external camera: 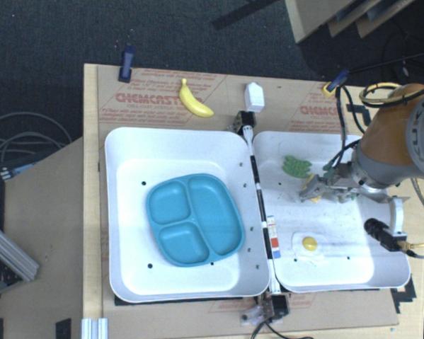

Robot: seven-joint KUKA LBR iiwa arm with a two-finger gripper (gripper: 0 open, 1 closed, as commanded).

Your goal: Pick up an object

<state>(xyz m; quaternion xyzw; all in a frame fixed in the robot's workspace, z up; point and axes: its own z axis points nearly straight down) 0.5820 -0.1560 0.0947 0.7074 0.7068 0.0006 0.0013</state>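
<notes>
On the right side of the table (pixel 89 215), the grey arm with its orange band (pixel 391 136) reaches in over the right-hand bin (pixel 377 269), bent downward at the wrist so that the end effector (pixel 311 192) points toward the centre of the view and sits low over the bin's upper half. Whether its jaws are apart or together cannot be determined; the tips appear as small metallic parts with no object visible between them. A green leafy object (pixel 296 165) lies on the bin floor just above and to the left of the end effector, near it but apart. A fried-egg object (pixel 309 245), white with a yellow centre, lies lower in the same bin, well apart from the end effector. The left-hand bin (pixel 127 161) holds a blue compartment plate (pixel 194 219), tilted relative to the bin walls. A yellow banana (pixel 193 101) rests on the table beyond the left-hand bin, outside both bins. A small white block (pixel 255 96) lies near the top of the divider between the bins.
</notes>
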